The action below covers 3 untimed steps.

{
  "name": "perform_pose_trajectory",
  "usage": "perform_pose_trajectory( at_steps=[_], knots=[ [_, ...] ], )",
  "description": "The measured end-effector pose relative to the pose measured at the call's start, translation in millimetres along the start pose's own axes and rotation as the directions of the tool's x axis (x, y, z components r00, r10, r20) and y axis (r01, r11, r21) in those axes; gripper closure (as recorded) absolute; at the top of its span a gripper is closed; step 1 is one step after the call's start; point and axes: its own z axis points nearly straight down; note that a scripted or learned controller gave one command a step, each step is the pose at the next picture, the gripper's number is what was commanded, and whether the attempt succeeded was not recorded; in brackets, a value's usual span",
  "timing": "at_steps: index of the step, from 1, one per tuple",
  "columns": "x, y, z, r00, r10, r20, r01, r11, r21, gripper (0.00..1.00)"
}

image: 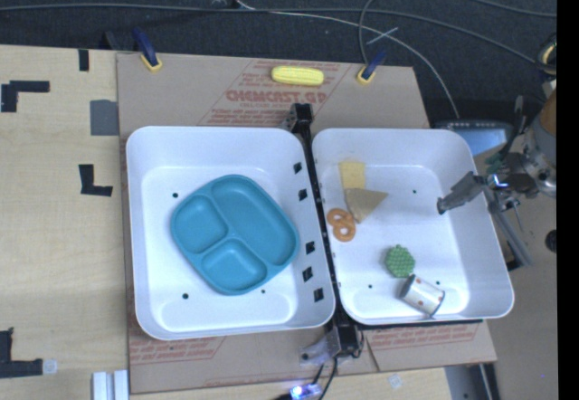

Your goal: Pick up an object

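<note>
Two white bins sit side by side on the table (54,235), resting on a cardboard sheet (262,100) clipped at its far edge. Left bin (149,154): I log one blue divided plate (233,233), three compartments, lying flat near the bin's middle. Right bin (452,149): I count five items. A yellow block (353,175) lies near the far left corner, with a tan wedge (366,202) just beside it toward the near side, the two touching or almost so. An orange pretzel-shaped piece (342,224) lies close to the left wall, just below the wedge. A green knobbly ball (399,260) sits toward the near half, and a small tilted can (421,295) with a white side lies just beside it at the near edge. Off the bins, a yellow banana-like object (297,76) rests on the cardboard near the table's far edge. The gripper (450,202) hangs over the right bin's right edge, well apart from every item, nothing between its fingers that I can see; whether it is wide or narrow I cannot tell from this feed.
</note>
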Motion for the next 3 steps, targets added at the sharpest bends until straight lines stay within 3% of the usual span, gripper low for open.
perform_pose_trajectory(
  at_steps=[1, 3],
  knots=[
    [0, 2, -6, 1.000, -0.004, 0.003, 0.004, 1.000, -0.011, 0.00],
    [14, 1, 92, 1.000, -0.005, 0.001, 0.005, 1.000, -0.007, 0.00]
  ],
)
